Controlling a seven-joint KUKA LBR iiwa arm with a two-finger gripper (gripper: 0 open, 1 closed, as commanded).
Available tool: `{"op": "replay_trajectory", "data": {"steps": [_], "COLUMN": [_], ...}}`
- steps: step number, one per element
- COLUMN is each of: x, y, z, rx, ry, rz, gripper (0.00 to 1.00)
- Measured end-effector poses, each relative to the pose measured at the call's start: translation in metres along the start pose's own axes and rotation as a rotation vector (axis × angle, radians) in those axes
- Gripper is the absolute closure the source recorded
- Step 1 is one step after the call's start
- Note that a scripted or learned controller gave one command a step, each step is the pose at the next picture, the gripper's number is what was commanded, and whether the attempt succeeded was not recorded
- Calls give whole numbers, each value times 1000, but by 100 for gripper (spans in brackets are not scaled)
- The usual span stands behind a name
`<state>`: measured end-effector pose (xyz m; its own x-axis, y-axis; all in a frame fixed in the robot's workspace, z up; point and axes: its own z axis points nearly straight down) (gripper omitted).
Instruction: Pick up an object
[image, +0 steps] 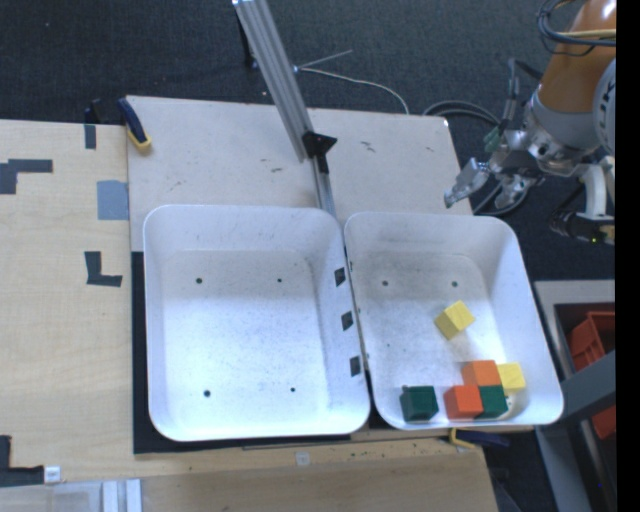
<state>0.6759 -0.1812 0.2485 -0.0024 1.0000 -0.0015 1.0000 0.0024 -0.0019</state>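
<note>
- No text, label, brand, number or sign can be read anywhere in the camera view.

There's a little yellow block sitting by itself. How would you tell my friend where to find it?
Look at the right-hand shallow white plastic bin of the two bins side by side. Near its middle, toward the right wall, lies a small yellow cube, tilted. It sits apart from the huddle of orange, green and yellow blocks in the bin's near right corner, touching none of them.
</note>
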Motion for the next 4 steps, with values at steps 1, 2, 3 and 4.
{"op": "replay_trajectory", "data": {"steps": [1, 2, 3, 4], "x": [-6, -3, 32, 32], "y": [-65, -94, -135, -134], "z": [69, 160, 157, 148], "rx": [10, 4, 3, 2], "ry": [3, 2, 3, 3], "rz": [4, 2, 1, 0], "gripper": [0, 0, 0, 100]}}
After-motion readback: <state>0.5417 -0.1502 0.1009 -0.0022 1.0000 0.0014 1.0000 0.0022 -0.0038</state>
